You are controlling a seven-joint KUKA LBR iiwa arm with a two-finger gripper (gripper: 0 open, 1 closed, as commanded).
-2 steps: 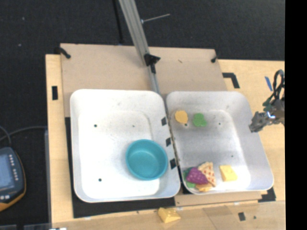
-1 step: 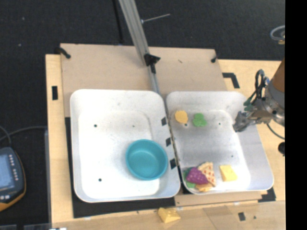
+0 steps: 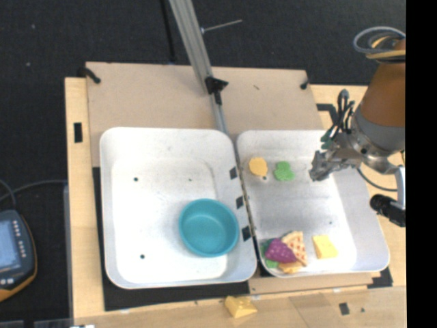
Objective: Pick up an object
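Jaws: gripper (image 3: 319, 169), apart or together cannot tell.
Surface: 2 white bins; right bin (image 3: 362, 241) beneath, left bin (image 3: 126, 149) well left.
Room: black floor (image 3: 68, 26) around bench (image 3: 150, 94).

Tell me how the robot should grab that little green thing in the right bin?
Probably from straight above, pinching the green piece across its middle. It looks small and low, lying flat on the bin floor, so its sides are the parts to catch. A yellow piece sits just left of it, apart, so the fingers should close front-to-back.
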